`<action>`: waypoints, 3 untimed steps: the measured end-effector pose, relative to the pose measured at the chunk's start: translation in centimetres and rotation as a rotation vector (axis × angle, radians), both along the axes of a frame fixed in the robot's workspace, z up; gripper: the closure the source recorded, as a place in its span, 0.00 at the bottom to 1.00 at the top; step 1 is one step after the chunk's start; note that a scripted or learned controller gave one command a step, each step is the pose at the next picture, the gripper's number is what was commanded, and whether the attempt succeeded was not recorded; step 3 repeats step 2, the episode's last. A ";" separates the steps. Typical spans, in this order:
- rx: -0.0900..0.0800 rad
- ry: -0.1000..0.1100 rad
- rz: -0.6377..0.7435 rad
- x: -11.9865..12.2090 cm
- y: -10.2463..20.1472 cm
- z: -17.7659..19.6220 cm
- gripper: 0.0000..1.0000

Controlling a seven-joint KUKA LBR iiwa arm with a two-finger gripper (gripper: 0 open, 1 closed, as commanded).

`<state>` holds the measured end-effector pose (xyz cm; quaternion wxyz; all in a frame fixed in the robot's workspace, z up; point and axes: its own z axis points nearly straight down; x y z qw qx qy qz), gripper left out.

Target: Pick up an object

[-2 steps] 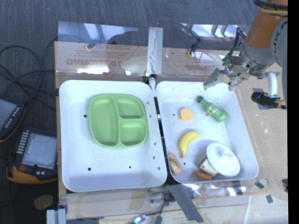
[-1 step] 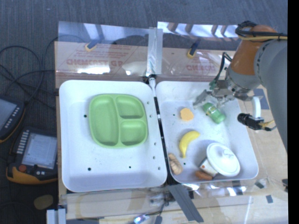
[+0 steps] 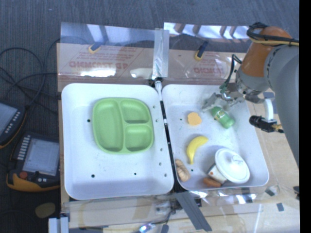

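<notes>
The right bin [image 3: 252, 135] holds a green bottle [image 3: 223, 117] lying near its back right, an orange disc [image 3: 194, 119], a yellow banana [image 3: 194, 147], a white lidded pot [image 3: 232, 165], a tan peanut-shaped toy [image 3: 181, 169] and a brown sausage [image 3: 212, 181]. My gripper [image 3: 217, 101] hangs over the bin's back right, just above and left of the green bottle, its metal fingers [image 3: 210, 102] spread apart and nothing between them.
The left bin [image 3: 77, 144] carries a green divided plate [image 3: 123, 124]. Clear plastic sheeting stands behind both bins. A tablet and pendant lie on the floor at far left. The arm's grey body fills the right side.
</notes>
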<state>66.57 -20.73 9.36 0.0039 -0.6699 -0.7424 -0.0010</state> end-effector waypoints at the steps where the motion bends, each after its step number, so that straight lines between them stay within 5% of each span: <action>1: -0.008 -0.001 0.002 0.0 -0.1 0.7 1.00; 2: -0.011 0.002 -0.384 0.3 4.1 10.6 1.00; 3: -0.011 0.002 -0.384 0.3 4.1 10.6 1.00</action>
